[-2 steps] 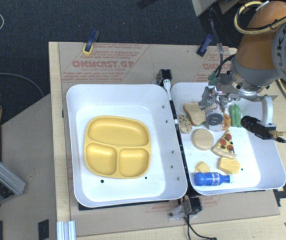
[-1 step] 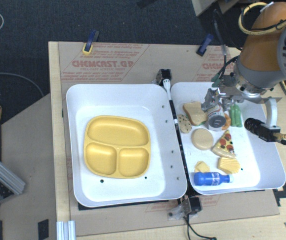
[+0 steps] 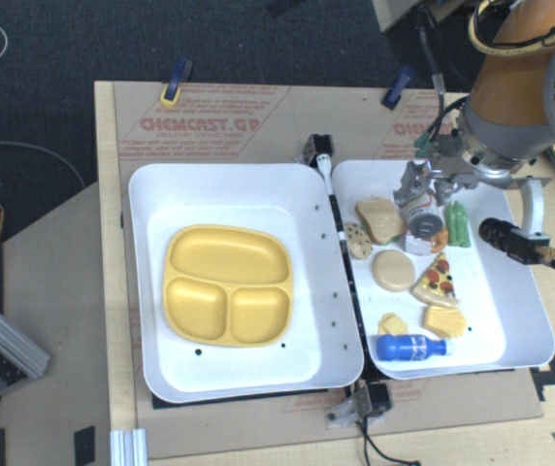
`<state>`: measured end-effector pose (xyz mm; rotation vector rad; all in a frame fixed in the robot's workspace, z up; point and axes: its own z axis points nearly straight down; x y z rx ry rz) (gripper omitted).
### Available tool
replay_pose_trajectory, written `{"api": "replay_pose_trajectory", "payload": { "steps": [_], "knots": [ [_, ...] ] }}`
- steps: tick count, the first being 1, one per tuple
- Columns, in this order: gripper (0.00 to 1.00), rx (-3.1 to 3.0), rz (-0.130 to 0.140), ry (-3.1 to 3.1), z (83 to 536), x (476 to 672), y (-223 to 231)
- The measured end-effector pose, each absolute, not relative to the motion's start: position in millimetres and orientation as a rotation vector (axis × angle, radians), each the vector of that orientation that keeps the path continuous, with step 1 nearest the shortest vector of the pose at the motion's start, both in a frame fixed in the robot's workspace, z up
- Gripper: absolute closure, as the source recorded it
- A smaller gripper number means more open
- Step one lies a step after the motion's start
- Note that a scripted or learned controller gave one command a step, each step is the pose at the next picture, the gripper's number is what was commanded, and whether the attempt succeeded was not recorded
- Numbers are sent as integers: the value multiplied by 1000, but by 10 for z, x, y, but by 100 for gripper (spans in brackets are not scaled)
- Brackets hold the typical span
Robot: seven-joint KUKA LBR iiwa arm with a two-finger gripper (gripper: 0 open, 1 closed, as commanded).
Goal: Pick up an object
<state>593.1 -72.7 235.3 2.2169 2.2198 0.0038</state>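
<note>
The right bin [image 3: 535, 333] held a scatter of toy food, all lying loose on its white floor. A slice of bread [image 3: 379, 219] lay near the bin's upper middle, with a small speckled cookie [image 3: 358, 241] just beside it towards the divider. Below them sat a pale round biscuit-like disc [image 3: 392, 270], and touching its right edge a wedge of pizza [image 3: 436, 281] with red dots on top. Nearer the front lay a yellow cheese-like chunk [image 3: 444, 320], a smaller yellow piece [image 3: 392, 323], and a blue bottle [image 3: 409, 348] on its side. A green bottle-shaped piece [image 3: 459, 226] lay along the bin's length next to a small grey can [image 3: 424, 228].

The arm [image 3: 520, 76] came in from the right, its orange band high over the bin's far corner — wrist pointed down. The gripper [image 3: 421, 194] hung low over the can and the bread, its metal parts crowded above them; I could not tell how it was set, nor whether it touched anything.

The left bin [image 3: 151, 192] carried a yellow divided tray [image 3: 227, 284] — three compartments, lying flat in the middle.
</note>
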Motion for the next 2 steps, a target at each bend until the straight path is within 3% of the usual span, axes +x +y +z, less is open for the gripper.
{"api": "replay_pose_trajectory", "payload": {
  "steps": [2],
  "knots": [
    [100, 2222, -4, 2226, 2148, 5984, -677]
  ]
}}
